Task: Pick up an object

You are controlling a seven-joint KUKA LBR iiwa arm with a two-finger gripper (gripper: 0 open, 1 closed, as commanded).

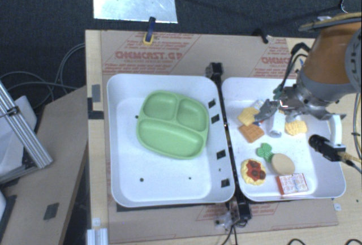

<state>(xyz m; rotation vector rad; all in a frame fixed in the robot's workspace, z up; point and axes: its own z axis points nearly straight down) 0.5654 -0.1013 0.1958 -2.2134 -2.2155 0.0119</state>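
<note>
The right bin [334, 181] holds several toy foods. Among them are a yellow wedge [248, 115], an orange-brown waffle square [252, 133] and a yellow corn piece [296, 126]. Nearer the front lie a green broccoli [264, 151], a beige bun [283, 164], a small pizza [253, 171] and a red-and-white packet [292, 183]. My gripper [269, 119] hangs low over the bin, between the yellow wedge and the corn. It is open, with only white bin floor between the fingers. One finger [262, 112] points at the wedge, the other [276, 127] stands just right of the waffle.
In the left bin [121, 181] lies a green divided plate [172, 124]. A black divider [222, 119] runs between the two bins. The arm's grey wrist and orange band [334, 60] overhang the right bin's far right corner. A black part [326, 147] sticks out by the right wall.
</note>
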